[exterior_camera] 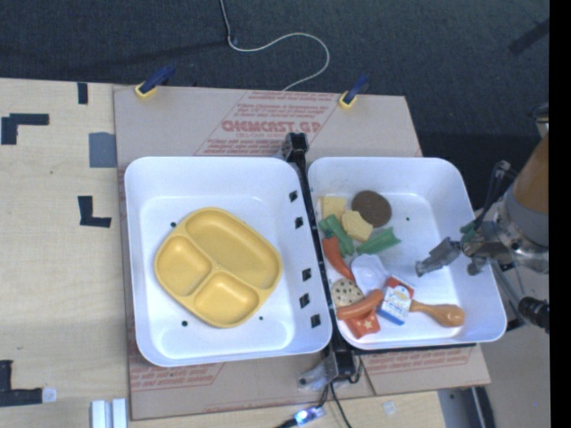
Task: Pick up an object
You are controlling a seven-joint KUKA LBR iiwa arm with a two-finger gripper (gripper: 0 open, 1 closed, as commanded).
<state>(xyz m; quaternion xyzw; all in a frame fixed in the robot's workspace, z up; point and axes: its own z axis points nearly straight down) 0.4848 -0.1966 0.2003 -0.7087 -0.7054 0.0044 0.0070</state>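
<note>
The right bin [446, 178] holds a heap of toy food along its left side. I see a brown round cookie [370, 208], yellow pieces [343, 221], a green piece [379, 238], an orange carrot [335, 257] and a speckled cookie [345, 291]. Further forward lie a red piece [361, 316], a small white, red and blue carton [395, 301] and a tan drumstick-like piece [437, 312]. My gripper [439, 257] hangs over the bin's right half, right of the heap and above the drumstick piece, with nothing seen in it.
The left bin [147, 194] bears a yellow divided plate [219, 266]. A black hinge strip [308, 239] runs between the bins. Both bins rest on a cardboard sheet [268, 123] clipped at the back. The arm [531, 212] enters at the right edge.
</note>
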